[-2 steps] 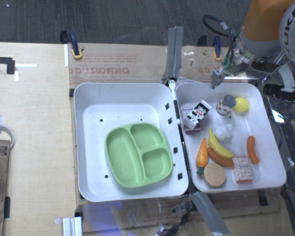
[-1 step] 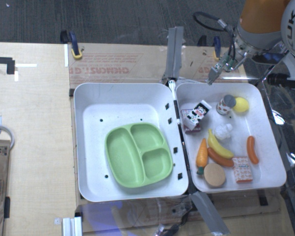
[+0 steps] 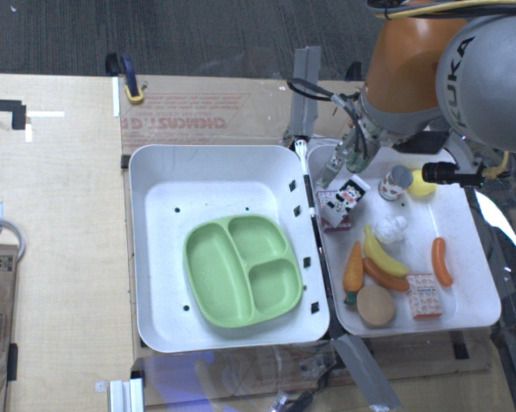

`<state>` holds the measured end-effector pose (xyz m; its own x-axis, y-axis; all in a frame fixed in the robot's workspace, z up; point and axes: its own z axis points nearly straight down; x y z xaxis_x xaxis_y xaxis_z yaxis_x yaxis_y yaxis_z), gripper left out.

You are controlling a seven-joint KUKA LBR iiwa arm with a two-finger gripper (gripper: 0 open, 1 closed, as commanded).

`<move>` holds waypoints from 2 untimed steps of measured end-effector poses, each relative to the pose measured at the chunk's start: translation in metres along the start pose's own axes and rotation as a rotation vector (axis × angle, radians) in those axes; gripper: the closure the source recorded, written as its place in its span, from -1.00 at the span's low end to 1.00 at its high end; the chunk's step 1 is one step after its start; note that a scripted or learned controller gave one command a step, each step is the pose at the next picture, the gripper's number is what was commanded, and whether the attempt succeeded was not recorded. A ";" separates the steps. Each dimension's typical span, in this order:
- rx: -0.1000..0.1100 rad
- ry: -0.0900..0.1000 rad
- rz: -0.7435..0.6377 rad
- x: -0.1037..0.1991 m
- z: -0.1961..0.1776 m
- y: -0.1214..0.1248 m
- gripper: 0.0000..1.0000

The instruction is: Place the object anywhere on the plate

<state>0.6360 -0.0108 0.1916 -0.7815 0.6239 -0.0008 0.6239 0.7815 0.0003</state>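
Observation:
A green plate (image 3: 240, 269) with three compartments lies in the left white bin (image 3: 154, 230), and nothing rests on it. My gripper (image 3: 342, 160) hangs over the far left corner of the right bin (image 3: 472, 256). Just below it, a small white carton with a cow print and a maroon side (image 3: 339, 204) leans against that bin's left wall. Whether the gripper touches the carton cannot be made out. Other toy foods lie in the right bin: a carrot (image 3: 354, 269), a banana (image 3: 383, 252) and a red sausage (image 3: 442, 260).
The right bin also holds a round tan bun (image 3: 376, 305), an orange and white box (image 3: 423, 296), a crumpled white item (image 3: 393, 227), a small grey-capped item (image 3: 395, 183) and a yellow fruit (image 3: 422, 187). The arm's orange band (image 3: 408, 50) looms over the far right.

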 end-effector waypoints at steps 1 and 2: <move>-0.002 -0.004 -0.178 -0.030 -0.004 -0.026 1.00; -0.002 -0.004 -0.402 -0.037 -0.013 -0.024 1.00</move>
